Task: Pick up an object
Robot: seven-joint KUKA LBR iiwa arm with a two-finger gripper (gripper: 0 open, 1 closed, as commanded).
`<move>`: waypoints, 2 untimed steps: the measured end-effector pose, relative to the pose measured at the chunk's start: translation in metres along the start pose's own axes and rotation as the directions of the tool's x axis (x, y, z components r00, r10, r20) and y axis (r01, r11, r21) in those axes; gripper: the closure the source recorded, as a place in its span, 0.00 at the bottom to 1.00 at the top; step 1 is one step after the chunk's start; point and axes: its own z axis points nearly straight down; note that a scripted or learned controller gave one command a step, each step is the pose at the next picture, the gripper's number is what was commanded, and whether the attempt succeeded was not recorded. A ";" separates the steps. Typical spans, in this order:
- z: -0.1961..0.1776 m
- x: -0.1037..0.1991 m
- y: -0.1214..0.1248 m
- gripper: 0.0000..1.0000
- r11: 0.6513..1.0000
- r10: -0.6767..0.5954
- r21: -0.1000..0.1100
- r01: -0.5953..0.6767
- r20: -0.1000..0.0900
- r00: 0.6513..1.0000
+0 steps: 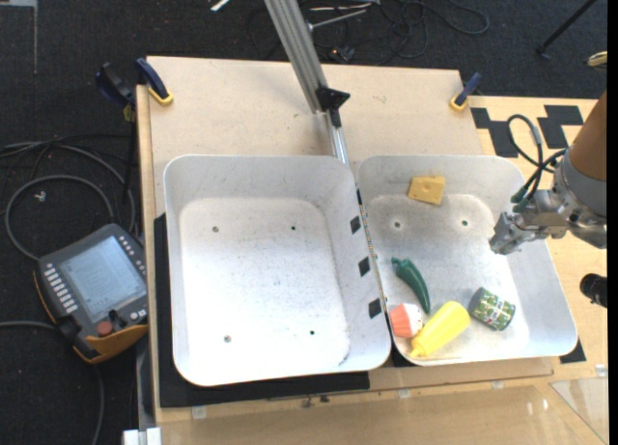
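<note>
The yellow bottle (442,329) lies at the near edge of the right bin (541,284), at about 6 o'clock in it, touching a small red and white toy (406,318). If the claw comes down here, it could bump both and grab none. A green can (493,309) sits at 5 o'clock and could roll away. A green pepper (412,282) lies near the middle. A yellow block (428,189) sits far off at 12 o'clock. The gripper (506,237) hangs over the bin's 3 o'clock side, pointing down, holding nothing. I cannot tell how wide it is.
</note>
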 end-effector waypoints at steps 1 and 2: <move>0.010 0.057 0.002 1.00 1.000 -0.005 0.007 0.005 -0.004 1.000; 0.013 0.102 0.000 1.00 1.000 -0.004 0.008 0.004 -0.004 1.000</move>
